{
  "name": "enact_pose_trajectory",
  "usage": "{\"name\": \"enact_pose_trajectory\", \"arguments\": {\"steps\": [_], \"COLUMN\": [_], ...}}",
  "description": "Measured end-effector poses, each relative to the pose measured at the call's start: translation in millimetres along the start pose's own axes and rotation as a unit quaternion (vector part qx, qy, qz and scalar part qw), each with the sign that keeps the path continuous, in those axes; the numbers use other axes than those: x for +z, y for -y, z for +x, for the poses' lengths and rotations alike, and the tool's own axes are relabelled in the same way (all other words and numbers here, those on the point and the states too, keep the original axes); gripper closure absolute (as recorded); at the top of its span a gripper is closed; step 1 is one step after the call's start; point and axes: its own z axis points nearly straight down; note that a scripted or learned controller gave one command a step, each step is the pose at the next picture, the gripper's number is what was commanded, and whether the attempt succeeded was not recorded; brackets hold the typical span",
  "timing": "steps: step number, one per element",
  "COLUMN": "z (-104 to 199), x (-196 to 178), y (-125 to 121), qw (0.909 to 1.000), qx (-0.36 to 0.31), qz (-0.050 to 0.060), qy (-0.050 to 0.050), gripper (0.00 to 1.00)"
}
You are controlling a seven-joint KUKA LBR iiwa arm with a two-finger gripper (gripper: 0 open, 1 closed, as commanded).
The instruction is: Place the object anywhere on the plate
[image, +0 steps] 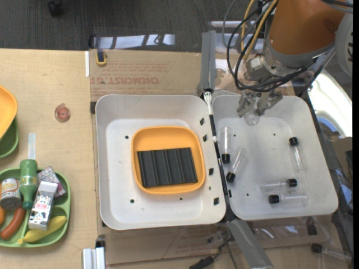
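Camera view: we see the clear tubes (pixel 296 156) with black caps all lying in the right bin (pixel 263 150), none on the plate (pixel 168 133). Two lie along the edge shared with the other bin, one behind the other, caps toward the near side. One lies close to the right edge with its cap toward the far side. Two more lie crosswise near the near right corner, one just behind the other.

The gripper (pixel 255 110) hangs over the far left part of this bin, apart from every tube lying on the floor. A small clear shape shows just under it, but we cannot make out what it is, nor whether the gripper is clenched or released.

The left bin (pixel 115 167) holds the orange plate at its middle, and a dark ribbed slab (pixel 168 167) covers most of the plate's floor.

Both bins rest on printed cardboard (pixel 146 77). On the bench to the left, well apart from the bins, a green tray (pixel 66 206) at the near left corner carries toy food, among it a green bottle (pixel 28 181). A small pink disc (pixel 63 113) lies alone further back, and a yellow bowl (pixel 5 114) sits at the left edge.
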Motion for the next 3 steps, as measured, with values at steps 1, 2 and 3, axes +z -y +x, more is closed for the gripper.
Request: {"name": "enact_pose_trajectory", "arguments": {"steps": [1, 2, 3], "z": [-1.6, -6.6, 45.2], "x": [22.4, 32.2, 23.5], "y": [-0.6, -0.8, -0.5], "qw": [0.9882, 0.9689, 0.9446], "qx": [-0.153, -0.247, -0.328], "qz": [-0.002, -0.002, -0.001], "qy": [0.000, 0.001, 0.001], "gripper": [1.00, 1.00, 1.00]}}
